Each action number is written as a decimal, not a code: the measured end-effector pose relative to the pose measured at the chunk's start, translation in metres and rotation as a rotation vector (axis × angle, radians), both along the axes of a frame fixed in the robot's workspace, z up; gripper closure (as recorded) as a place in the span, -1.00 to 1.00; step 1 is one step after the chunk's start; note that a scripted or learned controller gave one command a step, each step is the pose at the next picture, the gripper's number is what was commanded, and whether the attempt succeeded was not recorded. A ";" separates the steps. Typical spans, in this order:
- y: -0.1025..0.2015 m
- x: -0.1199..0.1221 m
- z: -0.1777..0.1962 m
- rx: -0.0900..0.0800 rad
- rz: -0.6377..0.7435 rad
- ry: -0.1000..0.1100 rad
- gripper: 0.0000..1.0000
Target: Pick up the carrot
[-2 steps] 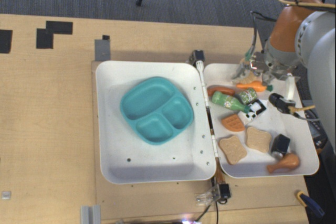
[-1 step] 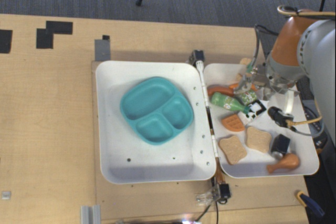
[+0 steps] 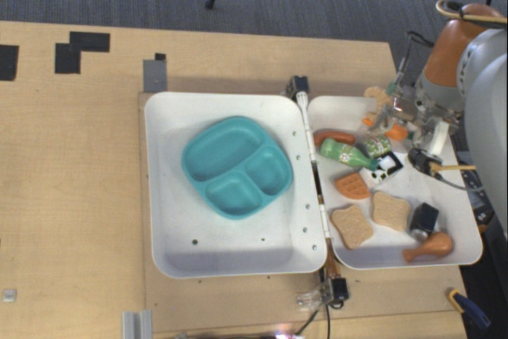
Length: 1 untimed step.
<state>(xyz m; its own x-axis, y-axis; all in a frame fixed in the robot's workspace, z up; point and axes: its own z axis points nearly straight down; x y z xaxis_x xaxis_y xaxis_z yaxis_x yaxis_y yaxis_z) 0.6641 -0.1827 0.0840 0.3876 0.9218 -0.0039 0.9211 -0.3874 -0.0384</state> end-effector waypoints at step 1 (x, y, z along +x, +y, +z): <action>0.004 0.004 0.013 0.000 0.008 -0.013 1.00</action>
